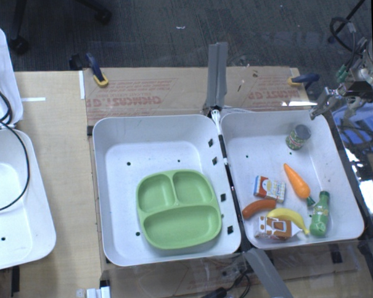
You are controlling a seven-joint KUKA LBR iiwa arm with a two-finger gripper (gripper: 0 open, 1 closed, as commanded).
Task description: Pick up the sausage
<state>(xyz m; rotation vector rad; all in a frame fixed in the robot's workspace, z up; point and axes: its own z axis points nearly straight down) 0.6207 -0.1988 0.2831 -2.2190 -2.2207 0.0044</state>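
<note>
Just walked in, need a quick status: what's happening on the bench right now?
Nothing is being handled yet. The pincer sits at the far right corner of the right bin, above the rim and away from the items. The sausage lies untouched in that bin, between a small carton and a juice box, near a banana, carrot, green bottle and can. The left bin holds a green divided plate.

You have a green plate (pixel 177 209) in the left bin (pixel 107 179); the right bin (pixel 248 142) holds a carrot (pixel 296 180), banana (pixel 289 218), can (pixel 297 137), green bottle (pixel 320 214) and two small cartons (pixel 268 187).
</note>
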